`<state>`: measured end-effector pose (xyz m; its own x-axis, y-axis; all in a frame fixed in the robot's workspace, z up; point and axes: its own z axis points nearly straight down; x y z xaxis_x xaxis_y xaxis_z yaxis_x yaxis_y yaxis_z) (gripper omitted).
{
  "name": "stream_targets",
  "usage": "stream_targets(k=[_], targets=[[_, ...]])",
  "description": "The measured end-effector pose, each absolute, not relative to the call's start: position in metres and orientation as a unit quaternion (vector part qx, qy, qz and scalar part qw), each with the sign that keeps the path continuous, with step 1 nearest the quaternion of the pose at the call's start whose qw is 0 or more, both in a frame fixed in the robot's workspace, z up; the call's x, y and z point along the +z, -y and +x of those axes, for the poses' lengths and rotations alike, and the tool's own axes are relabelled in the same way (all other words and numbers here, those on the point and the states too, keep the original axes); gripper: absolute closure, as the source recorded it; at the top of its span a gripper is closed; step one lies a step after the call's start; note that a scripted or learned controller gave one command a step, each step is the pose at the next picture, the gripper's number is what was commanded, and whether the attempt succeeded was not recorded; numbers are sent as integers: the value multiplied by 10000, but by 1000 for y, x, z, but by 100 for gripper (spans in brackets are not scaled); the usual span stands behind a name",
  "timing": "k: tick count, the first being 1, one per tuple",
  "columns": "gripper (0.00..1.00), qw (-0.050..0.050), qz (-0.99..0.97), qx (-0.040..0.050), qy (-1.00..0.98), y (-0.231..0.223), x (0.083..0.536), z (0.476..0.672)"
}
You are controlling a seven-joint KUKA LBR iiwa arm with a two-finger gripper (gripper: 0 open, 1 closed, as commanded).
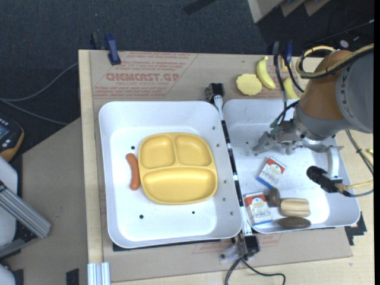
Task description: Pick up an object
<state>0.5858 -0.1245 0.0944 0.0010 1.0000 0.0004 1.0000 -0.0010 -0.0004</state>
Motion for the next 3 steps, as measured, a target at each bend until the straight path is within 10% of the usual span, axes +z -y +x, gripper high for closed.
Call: stream_targets(k=[1,2,3], targets=[[0,28,-7076,13,7066,112,84,547],[0,3,-7066,-1,7076,102,84,551],[100,-5,-7070,-6,7072,102,95,552]])
